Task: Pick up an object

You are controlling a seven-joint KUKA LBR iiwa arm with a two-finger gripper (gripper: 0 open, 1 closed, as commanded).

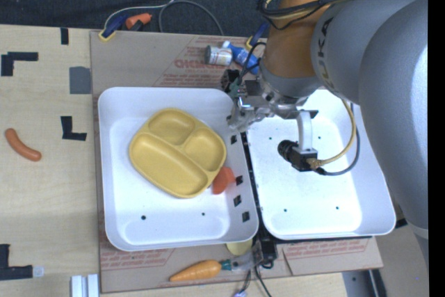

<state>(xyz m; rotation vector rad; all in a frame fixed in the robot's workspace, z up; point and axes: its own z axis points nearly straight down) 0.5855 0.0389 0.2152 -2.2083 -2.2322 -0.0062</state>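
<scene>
Lying in the left bin (167, 222), the yellow divided plate (177, 153) looks light, stiff and slick, best pinched at its raised rim, while the hand (238, 118) hangs by the bins' shared wall, spread or pressed together I cannot tell.

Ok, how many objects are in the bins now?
2, both in the left bin: a yellow divided plate in the middle, and a small red piece by its lower right edge. The arm covers part of the right bin, so more may be hidden.
</scene>
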